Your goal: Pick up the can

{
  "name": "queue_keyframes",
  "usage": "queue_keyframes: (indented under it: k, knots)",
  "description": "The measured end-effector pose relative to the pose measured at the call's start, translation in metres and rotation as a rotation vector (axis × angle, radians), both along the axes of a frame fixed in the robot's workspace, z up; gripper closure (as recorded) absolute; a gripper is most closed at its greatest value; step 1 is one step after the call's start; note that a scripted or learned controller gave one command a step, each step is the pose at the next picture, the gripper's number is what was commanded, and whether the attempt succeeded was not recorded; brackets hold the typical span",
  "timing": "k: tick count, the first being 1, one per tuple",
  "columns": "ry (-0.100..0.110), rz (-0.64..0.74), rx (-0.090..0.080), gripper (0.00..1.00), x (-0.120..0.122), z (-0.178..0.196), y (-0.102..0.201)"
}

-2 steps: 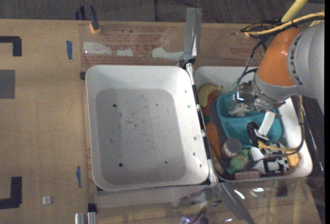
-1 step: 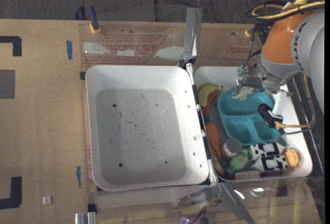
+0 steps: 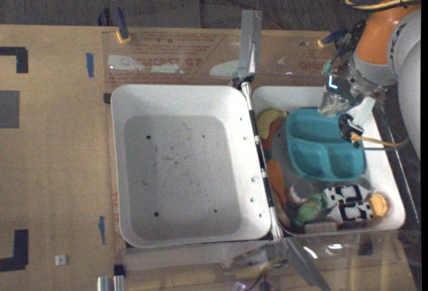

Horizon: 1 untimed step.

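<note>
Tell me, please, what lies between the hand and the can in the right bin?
In the camera view, the teal divided tray lies between the hand and the can.

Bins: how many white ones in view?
2. Left bin fills the middle of the bench; right bin sits beside it, holding a teal tray and clutter. None looks hidden.

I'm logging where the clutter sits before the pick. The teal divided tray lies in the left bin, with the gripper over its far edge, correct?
Not quite. The camera view shows the teal divided tray in the right bin, not the left bin. The gripper is indeed over its far edge.
</note>
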<state>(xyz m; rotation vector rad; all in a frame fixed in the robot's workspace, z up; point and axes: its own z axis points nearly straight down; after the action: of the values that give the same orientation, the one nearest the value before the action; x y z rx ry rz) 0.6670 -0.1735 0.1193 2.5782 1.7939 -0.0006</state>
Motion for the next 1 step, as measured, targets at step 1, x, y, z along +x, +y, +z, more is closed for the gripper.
queue_keyframes:
  k: [1]
  knots:
    - [-0.017,-0.381,0.004,1.00,-0.0522,-0.0248,-0.0340]
